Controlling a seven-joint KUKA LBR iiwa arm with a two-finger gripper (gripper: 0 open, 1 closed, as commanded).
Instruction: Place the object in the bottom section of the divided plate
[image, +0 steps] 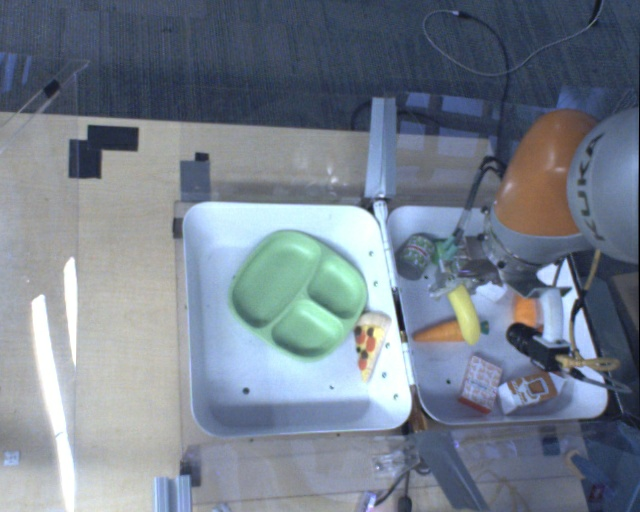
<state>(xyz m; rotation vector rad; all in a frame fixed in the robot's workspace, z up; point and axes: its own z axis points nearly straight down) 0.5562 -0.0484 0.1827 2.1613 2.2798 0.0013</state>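
A green divided plate (298, 292) lies in the left bin (215, 395), with its bottom section (306, 328) facing the bin's front. A toy pizza slice (370, 344) rests beside the plate's lower right rim. My gripper (457, 268) hangs low over the back of the right bin (432, 405), just above a yellow banana-like toy (464, 313) and right of a small tin can (415, 254). An orange carrot (440, 332) lies against the yellow toy. The wrist hides what is between the jaws.
In the right bin's front lie a red patterned box (481, 383) and a small carton (529, 391). An orange piece (526, 310) and a white piece (494, 293) sit near the arm. A metal divider (380, 150) separates the bins.
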